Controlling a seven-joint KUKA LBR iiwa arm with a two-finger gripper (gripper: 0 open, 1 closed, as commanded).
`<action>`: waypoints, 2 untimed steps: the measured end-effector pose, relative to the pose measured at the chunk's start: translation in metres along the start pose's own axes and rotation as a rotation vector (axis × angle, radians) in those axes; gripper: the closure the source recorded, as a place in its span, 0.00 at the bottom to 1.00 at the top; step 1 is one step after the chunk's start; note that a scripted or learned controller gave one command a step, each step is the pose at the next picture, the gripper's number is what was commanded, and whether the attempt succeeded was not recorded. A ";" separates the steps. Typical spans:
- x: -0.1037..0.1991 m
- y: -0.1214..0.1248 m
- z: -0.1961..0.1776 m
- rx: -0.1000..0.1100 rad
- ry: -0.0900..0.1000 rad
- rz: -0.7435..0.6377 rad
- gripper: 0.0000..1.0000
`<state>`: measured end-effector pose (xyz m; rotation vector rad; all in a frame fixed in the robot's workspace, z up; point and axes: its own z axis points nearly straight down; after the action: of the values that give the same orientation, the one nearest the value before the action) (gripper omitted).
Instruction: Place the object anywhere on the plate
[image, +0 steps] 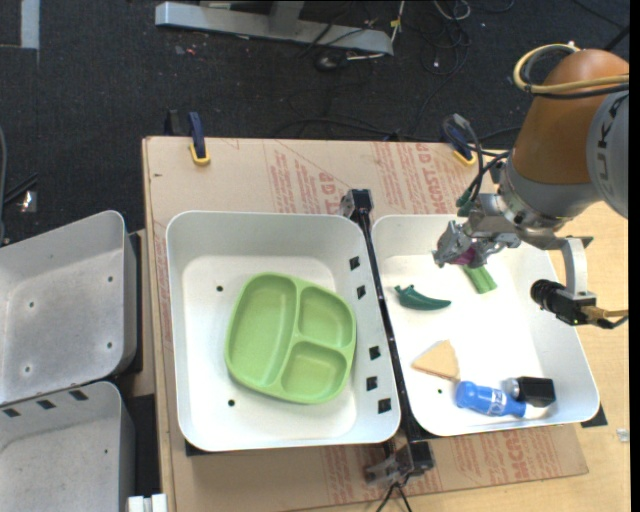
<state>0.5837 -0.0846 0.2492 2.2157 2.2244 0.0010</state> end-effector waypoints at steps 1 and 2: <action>0.049 0.018 0.015 0.001 0.001 -0.002 1.00; 0.105 0.031 0.007 -0.001 0.002 -0.004 1.00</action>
<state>0.6147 0.0203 0.2426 2.2122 2.2291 0.0041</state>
